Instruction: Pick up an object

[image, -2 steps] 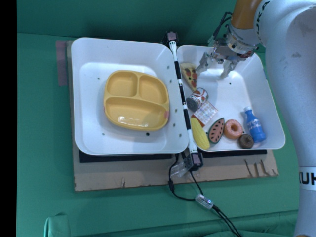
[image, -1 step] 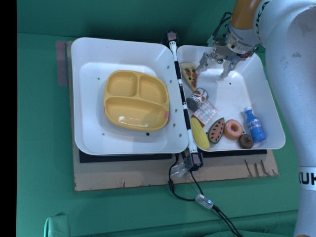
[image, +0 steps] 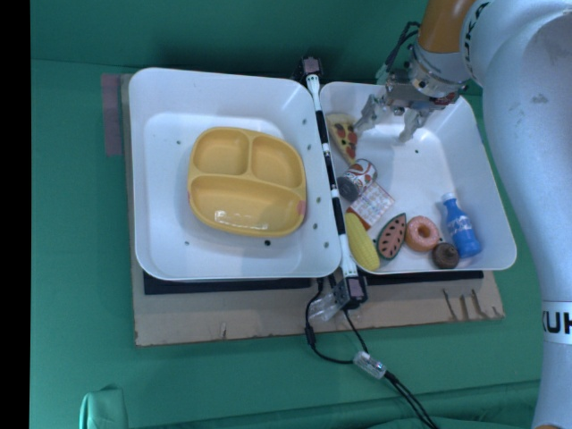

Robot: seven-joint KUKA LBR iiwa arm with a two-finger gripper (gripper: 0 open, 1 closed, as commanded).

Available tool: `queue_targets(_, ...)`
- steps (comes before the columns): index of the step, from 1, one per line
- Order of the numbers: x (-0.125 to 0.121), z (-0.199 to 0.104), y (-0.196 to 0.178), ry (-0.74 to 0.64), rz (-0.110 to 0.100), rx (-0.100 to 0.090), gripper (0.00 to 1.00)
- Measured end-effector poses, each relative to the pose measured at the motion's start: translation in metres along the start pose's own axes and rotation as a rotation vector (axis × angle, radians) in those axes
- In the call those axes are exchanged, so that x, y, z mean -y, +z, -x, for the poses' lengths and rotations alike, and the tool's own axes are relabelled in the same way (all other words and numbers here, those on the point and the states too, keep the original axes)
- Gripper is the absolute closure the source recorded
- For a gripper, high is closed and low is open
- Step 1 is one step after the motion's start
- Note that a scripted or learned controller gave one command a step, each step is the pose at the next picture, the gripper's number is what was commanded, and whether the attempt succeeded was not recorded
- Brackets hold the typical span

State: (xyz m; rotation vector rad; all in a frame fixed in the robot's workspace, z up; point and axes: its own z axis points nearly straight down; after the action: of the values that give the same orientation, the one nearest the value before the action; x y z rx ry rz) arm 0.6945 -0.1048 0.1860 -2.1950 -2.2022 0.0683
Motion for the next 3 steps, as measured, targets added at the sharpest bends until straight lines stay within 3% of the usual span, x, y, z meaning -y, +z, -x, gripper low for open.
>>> queue_targets(3,0.0000,-0.0012,0.0000,0.001,0.000,0.004,0.00)
